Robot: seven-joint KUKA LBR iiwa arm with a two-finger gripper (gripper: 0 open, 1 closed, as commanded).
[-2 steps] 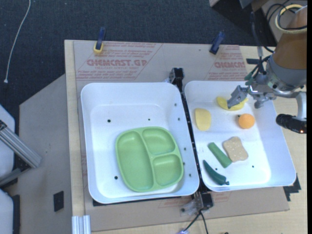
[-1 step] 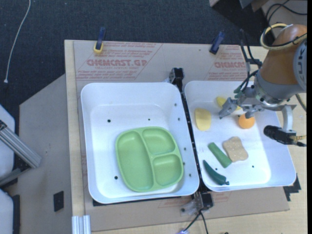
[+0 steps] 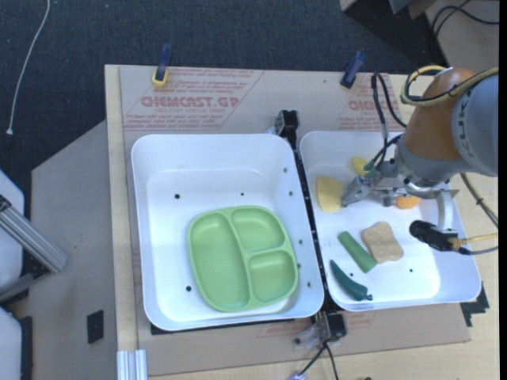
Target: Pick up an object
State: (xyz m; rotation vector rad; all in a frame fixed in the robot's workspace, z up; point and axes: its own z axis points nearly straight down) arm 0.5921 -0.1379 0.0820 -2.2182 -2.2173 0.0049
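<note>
The right bin (image 3: 444, 291) holds several things. A yellow piece (image 3: 328, 193) lies by its left wall, and a green block (image 3: 356, 252) sits beside a tan bread-like piece (image 3: 383, 242). A dark teal item (image 3: 349, 282) rests at the front left, and a small yellow bit (image 3: 360, 165) lies near the back. An orange thing (image 3: 407, 203) peeks out from under the wrist. My gripper (image 3: 361, 191) hangs low over the bin's back middle, just right of the yellow piece. Nothing shows between its fingers.
The left bin (image 3: 158, 172) holds a green divided plate (image 3: 242, 256). A black clip (image 3: 287, 121) sits at the back between the bins. The arm's grey and orange body (image 3: 444, 129) covers the right bin's back right corner.
</note>
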